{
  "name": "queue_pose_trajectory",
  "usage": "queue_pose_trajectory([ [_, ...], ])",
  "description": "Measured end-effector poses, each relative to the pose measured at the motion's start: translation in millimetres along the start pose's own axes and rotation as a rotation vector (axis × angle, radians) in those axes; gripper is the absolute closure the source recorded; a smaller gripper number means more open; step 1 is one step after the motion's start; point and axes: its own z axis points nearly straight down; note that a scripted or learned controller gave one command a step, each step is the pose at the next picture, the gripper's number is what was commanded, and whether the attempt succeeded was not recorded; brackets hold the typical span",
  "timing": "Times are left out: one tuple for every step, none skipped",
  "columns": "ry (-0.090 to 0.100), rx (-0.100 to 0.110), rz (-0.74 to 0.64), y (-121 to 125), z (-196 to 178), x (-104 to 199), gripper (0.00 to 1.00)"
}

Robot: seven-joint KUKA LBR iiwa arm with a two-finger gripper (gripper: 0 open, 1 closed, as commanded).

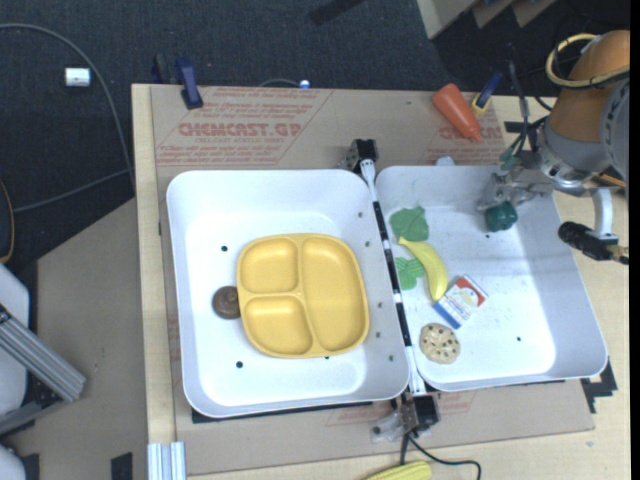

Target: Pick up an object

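bench bins: gripper [500,211] over right bin [560,313], grip unclear; banana [429,266] lies apart

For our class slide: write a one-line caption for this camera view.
Gripper over the right bin near a banana; yellow tray in left bin.

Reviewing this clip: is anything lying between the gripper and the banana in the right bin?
Nothing visible does. The gripper sits over the far part of the right bin, and bare bin floor separates it from the banana. The green leaf pieces lie on the banana's far side, by the divider.
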Motion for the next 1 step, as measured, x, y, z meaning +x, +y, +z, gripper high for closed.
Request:
queue_pose_trajectory([
  [0.002,0.001,0.002,-0.4,10.3,62.5,1.0],
])
